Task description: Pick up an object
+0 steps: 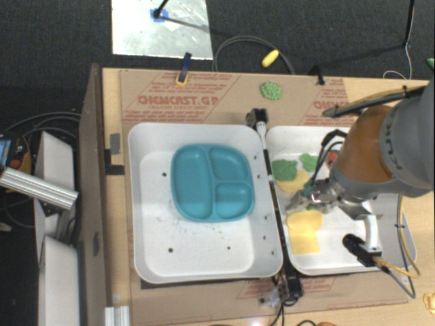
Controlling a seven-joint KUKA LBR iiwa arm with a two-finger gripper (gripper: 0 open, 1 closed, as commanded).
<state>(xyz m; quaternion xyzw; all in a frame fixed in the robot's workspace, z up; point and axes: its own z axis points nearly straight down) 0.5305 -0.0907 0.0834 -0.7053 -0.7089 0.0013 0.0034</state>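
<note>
The right bin [326,267] holds a flat yellow piece [304,231] near its front left and two green pieces, one [285,170] by the left wall and one [310,161] just behind it. My gripper [307,198] hangs low over the right bin's left half, between the green pieces and the yellow piece, just above the yellow piece's far edge. The grey arm with its orange band [363,151] covers the bin's back right. I see nothing held in the gripper.
The left bin [153,250] carries a teal divided plate [212,183]. A small green round thing [271,90] lies on the cardboard behind the bins. A black clamp [257,119] sits at the bins' shared back corner, and cables run near the right bin's front right.
</note>
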